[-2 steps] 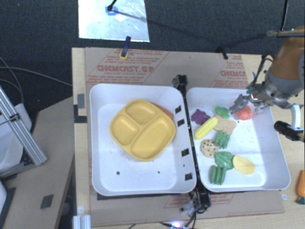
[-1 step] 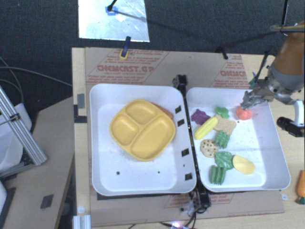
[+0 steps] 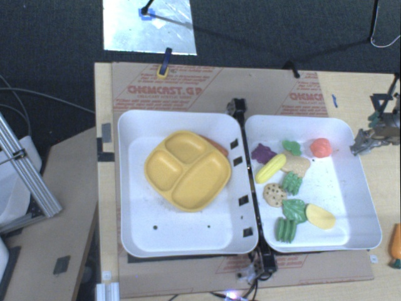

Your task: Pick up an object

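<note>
Gripper (image 3: 365, 144) outside the right bin (image 3: 360, 187), holding nothing visible; whether it is open or closed cannot be told.

The gripper sits at the view's right edge, just beyond the right bin's upper right rim, over the bench. Inside that bin: an orange-red ball (image 3: 321, 147) nearest the gripper, a purple piece (image 3: 263, 152) by the left wall, a yellow corn-like piece (image 3: 271, 167) just below it, a tan cookie (image 3: 274, 195), green pieces (image 3: 291, 182) at centre, and a yellow lemon-like piece (image 3: 320, 217) toward the lower rim. The left bin (image 3: 135, 187) touches the right bin's left wall and holds a yellow divided plate (image 3: 188, 170).
</note>
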Tool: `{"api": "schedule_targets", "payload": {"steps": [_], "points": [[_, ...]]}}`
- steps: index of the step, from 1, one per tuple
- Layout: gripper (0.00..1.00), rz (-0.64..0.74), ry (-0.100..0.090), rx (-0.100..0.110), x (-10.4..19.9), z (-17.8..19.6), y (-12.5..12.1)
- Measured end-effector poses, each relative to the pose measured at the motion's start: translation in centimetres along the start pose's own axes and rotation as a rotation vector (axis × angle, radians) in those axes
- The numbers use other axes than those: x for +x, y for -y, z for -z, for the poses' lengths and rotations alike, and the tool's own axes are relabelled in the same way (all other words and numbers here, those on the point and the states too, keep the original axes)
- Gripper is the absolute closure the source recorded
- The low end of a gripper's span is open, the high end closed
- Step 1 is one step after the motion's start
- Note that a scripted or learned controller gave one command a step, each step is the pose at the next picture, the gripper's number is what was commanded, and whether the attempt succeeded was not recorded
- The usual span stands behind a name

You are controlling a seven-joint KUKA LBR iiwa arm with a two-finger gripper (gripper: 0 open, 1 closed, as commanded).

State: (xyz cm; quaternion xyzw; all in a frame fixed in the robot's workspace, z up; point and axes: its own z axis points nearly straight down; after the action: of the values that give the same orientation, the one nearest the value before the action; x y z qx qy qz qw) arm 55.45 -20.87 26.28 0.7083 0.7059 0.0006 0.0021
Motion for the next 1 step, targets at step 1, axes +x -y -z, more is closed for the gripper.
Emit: {"api": "schedule_targets", "payload": {"steps": [1], "points": [[1.0,0.003,-0.002,0.002,0.2,1.34,4.41]]}}
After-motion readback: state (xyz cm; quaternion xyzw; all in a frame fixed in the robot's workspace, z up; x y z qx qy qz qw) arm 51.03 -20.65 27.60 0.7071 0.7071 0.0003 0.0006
